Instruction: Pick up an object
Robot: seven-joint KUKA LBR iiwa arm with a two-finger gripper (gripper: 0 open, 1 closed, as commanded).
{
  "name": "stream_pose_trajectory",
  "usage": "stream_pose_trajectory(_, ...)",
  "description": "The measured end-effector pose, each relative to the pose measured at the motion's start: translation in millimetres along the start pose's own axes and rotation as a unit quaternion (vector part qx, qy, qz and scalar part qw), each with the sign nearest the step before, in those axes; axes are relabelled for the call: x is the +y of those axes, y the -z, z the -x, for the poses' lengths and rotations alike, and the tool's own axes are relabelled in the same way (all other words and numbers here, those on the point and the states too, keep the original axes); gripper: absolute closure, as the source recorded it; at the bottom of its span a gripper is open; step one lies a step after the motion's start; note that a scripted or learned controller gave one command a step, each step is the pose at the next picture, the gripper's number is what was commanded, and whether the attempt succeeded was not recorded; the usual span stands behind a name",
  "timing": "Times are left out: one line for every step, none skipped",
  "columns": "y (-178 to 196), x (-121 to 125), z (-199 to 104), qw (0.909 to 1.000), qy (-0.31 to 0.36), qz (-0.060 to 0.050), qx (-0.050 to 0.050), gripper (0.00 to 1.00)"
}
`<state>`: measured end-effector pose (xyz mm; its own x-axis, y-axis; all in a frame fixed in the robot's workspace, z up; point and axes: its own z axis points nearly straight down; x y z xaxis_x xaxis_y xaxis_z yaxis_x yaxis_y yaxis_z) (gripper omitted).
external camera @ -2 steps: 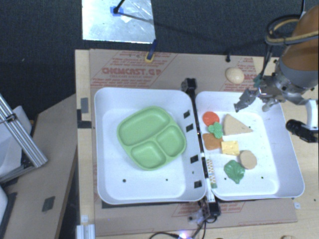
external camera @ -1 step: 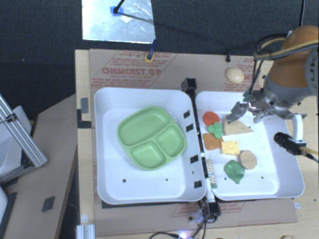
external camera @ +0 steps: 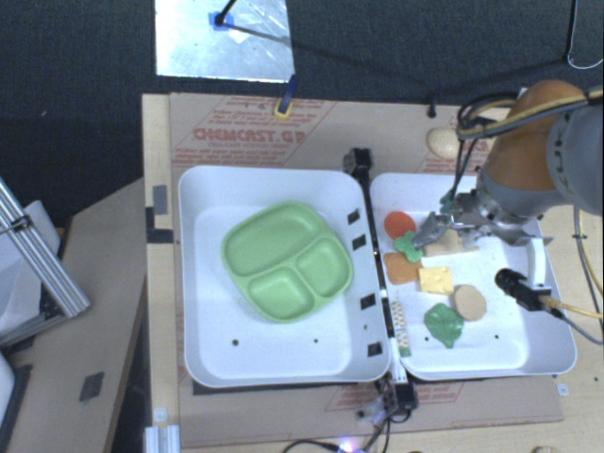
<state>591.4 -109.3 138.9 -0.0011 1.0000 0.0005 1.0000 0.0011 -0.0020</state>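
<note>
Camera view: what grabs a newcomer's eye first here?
The green divided plate, lying alone in the left bin, draws the eye first. Next is the cluster of small items in the right bin: a red-orange round piece, a yellow square, a tan disc and a dark green lump. The grey arm with its orange band reaches in from the right, its end effector low over that cluster's upper edge.

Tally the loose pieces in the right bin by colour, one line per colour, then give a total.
Green: 2, a small piece and a larger piece
Red: 1
Orange: 1
Yellow: 1
Tan: 1
Pale: 1, partly under the gripper
Total: 7
</note>
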Motion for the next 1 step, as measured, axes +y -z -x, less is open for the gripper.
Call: stream_pose_trajectory(-51.4, 0.5, -0.4, 1.0000, 0.000, 0.001, 0.000, 0.00)
